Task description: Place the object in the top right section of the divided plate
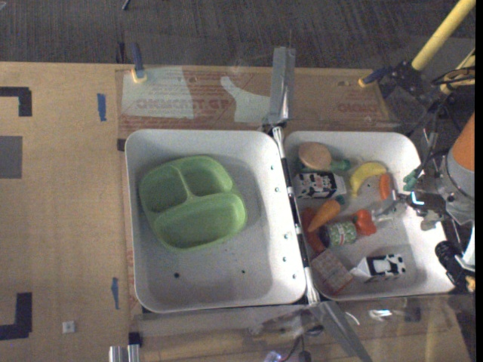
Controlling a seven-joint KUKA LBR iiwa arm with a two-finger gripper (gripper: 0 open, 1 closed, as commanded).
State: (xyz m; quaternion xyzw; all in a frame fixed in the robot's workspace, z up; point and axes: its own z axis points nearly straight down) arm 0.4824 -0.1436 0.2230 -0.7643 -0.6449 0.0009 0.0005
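Note:
The green divided plate [192, 200] lies tilted in the left bin [151, 277], with two small sections at its top and one large section below. All three sections hold nothing. My gripper [398, 204] hangs over the right part of the right bin [423, 277], beside a yellow banana [366, 174] and a small orange piece [386, 185]. Just to its left lie a green-labelled bottle with a red cap [347, 232] and an orange carrot [324, 213]. I cannot make out anything held in the gripper.
The right bin also holds a tan round bread [315, 155], a small black-and-white milk carton [317, 185], a cow-patterned carton [386, 265] and a pinkish wafer [332, 270]. A metal divider [290, 225] runs between the bins. A yellow pole [445, 29] stands at the back right.

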